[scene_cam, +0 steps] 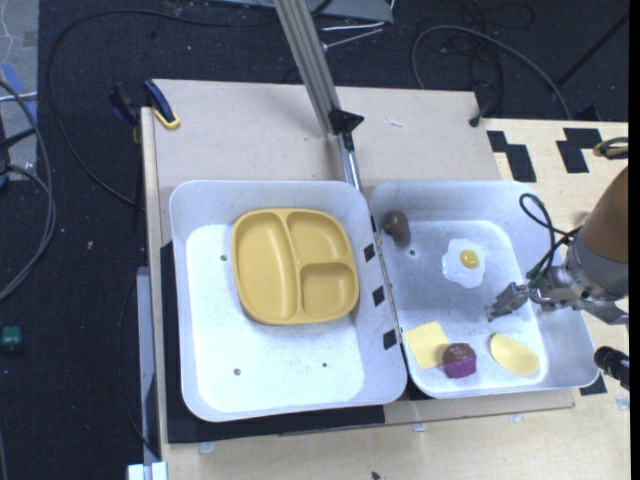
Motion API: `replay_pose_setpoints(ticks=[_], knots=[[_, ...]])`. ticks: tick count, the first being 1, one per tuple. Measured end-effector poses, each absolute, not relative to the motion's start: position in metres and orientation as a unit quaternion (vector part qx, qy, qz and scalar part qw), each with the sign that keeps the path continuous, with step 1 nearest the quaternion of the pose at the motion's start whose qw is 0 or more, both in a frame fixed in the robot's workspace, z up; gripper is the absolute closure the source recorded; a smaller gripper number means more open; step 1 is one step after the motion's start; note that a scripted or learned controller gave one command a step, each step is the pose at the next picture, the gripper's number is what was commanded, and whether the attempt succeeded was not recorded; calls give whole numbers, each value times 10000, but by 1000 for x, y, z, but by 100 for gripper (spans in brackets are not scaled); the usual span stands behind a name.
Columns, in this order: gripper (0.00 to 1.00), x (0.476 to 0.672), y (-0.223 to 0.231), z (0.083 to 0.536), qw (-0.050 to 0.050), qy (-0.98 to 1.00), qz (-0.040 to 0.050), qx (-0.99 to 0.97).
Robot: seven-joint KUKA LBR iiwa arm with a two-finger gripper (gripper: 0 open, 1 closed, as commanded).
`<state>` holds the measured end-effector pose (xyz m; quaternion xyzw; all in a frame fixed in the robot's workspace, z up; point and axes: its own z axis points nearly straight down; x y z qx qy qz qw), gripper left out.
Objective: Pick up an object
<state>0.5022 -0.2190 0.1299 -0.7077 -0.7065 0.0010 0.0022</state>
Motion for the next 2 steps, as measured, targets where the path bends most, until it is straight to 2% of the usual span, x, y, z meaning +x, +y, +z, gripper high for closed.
replay_pose_setpoints(ticks=[1, 2], knots=[[0, 503, -219, 92, -17, -7067, -1, -7076], [100, 505, -221, 105, -52, -7066, -8, -7075]])
